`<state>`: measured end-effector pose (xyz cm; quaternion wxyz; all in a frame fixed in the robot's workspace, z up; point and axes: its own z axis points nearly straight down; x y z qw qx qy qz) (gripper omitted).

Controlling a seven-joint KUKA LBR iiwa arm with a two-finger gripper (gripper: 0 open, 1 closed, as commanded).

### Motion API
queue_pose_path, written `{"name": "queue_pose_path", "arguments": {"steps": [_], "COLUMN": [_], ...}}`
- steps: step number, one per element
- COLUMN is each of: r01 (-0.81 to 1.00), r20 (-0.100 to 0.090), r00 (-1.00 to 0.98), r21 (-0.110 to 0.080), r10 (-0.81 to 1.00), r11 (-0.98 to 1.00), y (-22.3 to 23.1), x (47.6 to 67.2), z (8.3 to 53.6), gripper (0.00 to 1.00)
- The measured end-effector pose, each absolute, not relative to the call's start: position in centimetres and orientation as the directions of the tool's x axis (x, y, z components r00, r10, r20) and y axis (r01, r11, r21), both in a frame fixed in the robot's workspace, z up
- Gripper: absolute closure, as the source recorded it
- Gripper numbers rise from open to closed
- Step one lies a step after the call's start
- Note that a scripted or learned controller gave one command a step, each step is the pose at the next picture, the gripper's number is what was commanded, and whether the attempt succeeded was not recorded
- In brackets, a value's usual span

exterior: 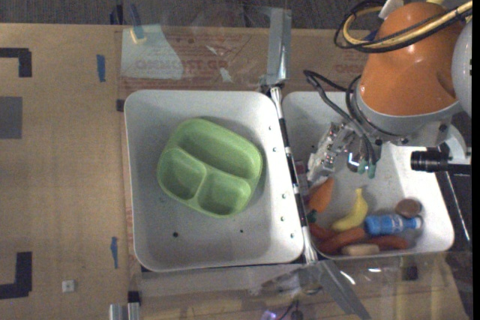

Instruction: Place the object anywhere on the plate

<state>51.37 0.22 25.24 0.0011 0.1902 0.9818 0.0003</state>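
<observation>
- Near edge, right bin [442, 232]: a row of toy foods lies along the front wall. A red sausage-like piece [346, 239] stretches from the bin's left corner toward the middle, with a pale stick-shaped item [360, 249] just in front of it.
- Beside these, a small blue bottle [388, 224] lies on its side, and a brown disc [409, 207] sits just beyond the bottle's right end.
- A yellow banana [354, 213] rests a little farther in, touching or nearly touching the bottle's left end.
- An orange carrot-like piece [321, 195] lies against the divider side of the right bin, directly under the gripper.
- Gripper [339, 154]: it hangs low over the left half of the right bin, tilted toward the divider. The metal fingers are seen end-on and blurred, so whether they are apart or together cannot be told; no object is visibly between them.
- Left bin [150, 236]: the green plate [210, 167], with three compartments, sits near the middle, rotated at an angle to the bin walls. It is well apart from the toy foods, across the divider.
- Far side: the arm's orange band [409, 56] and cables rise above the right bin's rear; the wooden bench [60, 161] surrounds both bins.
</observation>
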Motion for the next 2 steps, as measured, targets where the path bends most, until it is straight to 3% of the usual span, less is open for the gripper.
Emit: {"name": "queue_pose_path", "arguments": {"steps": [1,2], "r01": [0.546,0.543], "r20": [-0.001,-0.001], "r00": [-0.838,-0.84], "r21": [0.0,0.0], "r10": [0.546,0.543], "r11": [0.838,0.84], "y": [-1.4,2.1], "x": [48.2,48.3], "z": [28.6,29.2], "gripper": [1.0,1.0]}}
